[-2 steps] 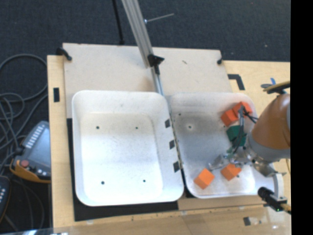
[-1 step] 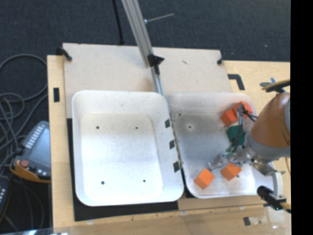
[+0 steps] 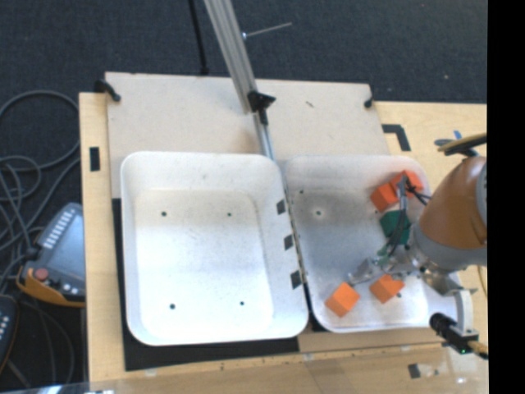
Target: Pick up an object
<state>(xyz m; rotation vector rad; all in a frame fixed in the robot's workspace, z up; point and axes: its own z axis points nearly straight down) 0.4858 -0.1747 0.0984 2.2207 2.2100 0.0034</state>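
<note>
Over the wooden surface, two white bins sit side by side: the left bin and the right bin, which carries the objects. From the right, the grey-and-orange arm reaches low into the right bin, its end effector down among the pieces; whether it is spread or pressed together I cannot tell. Two orange blocks lie just beside it, a third further back by a green piece. Judging by this, the reach-and-grasp step is under way; next comes closing squarely on one block, then lifting.
</note>
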